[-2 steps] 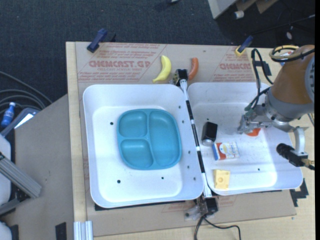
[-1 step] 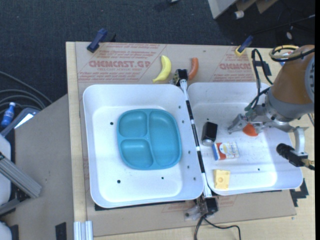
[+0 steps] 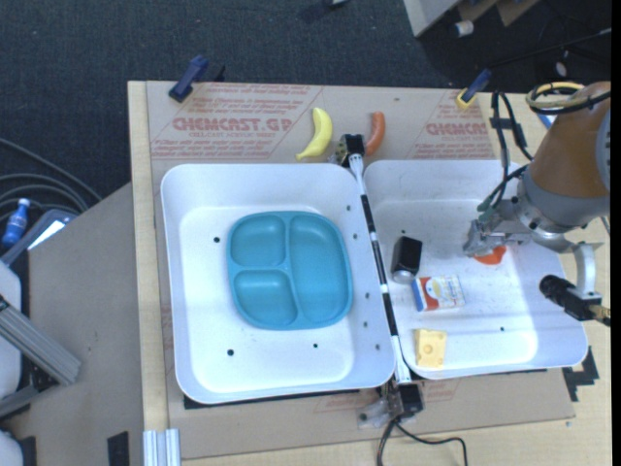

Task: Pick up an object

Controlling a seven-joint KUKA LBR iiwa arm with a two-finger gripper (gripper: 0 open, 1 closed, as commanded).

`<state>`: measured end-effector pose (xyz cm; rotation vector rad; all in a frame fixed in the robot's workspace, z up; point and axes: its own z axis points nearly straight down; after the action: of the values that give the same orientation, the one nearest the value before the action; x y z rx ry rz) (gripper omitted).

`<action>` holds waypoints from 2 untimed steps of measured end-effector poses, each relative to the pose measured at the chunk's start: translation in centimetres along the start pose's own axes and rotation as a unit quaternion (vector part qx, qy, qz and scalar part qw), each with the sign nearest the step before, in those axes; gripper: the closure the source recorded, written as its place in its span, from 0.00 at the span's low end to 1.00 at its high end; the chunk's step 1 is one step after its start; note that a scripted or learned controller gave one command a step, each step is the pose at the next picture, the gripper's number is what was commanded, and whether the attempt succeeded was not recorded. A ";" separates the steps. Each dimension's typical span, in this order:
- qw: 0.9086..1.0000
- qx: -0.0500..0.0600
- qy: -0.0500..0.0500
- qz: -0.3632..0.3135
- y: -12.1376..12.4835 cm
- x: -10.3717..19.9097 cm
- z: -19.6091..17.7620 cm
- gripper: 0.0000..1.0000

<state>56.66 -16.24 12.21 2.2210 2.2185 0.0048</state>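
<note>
My gripper (image 3: 482, 244) reaches down into the right bin (image 3: 543, 352) from the right, its tip right over a small orange-red object (image 3: 493, 254) that is partly hidden beneath it. To its left lies a black block (image 3: 406, 256). A white carton with red and blue print (image 3: 440, 292) sits in the middle of that bin. A yellow cheese-like wedge (image 3: 431, 347) rests near the bin's front edge.
The left bin (image 3: 194, 338) holds a blue divided plate (image 3: 289, 268). A yellow banana (image 3: 316, 134) and an orange carrot-like piece (image 3: 375, 132) lie on the board behind the bins. A black divider clip (image 3: 352, 148) sits between the bins.
</note>
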 end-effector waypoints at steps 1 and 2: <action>1.000 0.000 0.000 0.000 0.0 0.0 0.0 0.00; 1.000 0.002 0.000 -0.001 8.3 0.3 3.8 0.00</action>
<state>65.01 -15.95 8.46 2.2204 2.2226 0.0003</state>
